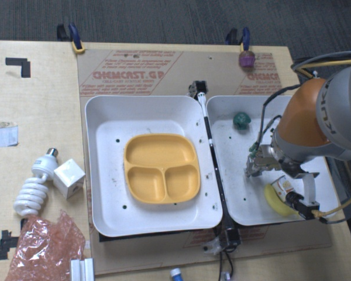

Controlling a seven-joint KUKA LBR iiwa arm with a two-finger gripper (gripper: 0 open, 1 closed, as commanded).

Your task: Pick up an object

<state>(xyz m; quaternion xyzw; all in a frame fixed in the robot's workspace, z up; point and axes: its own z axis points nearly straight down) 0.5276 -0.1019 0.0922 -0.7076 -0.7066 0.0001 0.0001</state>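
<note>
In the right bin (237, 209), a small dark-green ball (241, 120) lies near the far wall. A yellow, banana-like object (276, 199) with a white label rests near the bin's front right, partly covered by the arm's cables. My gripper (254, 165) hangs low over the middle of the right bin, between these two objects and touching neither as far as I can see. The grey arm with its orange band (301, 122) hides the bin's right part. The left bin (102, 157) holds a yellow divided plate (162, 167).
A purple object (247, 58) sits by a blue clamp behind the right bin. Left of the bins lie a spiral light bulb (35, 186), a white cube (69, 177) and a crumpled pink plastic bag (44, 247). A black divider (210, 145) runs between the bins.
</note>
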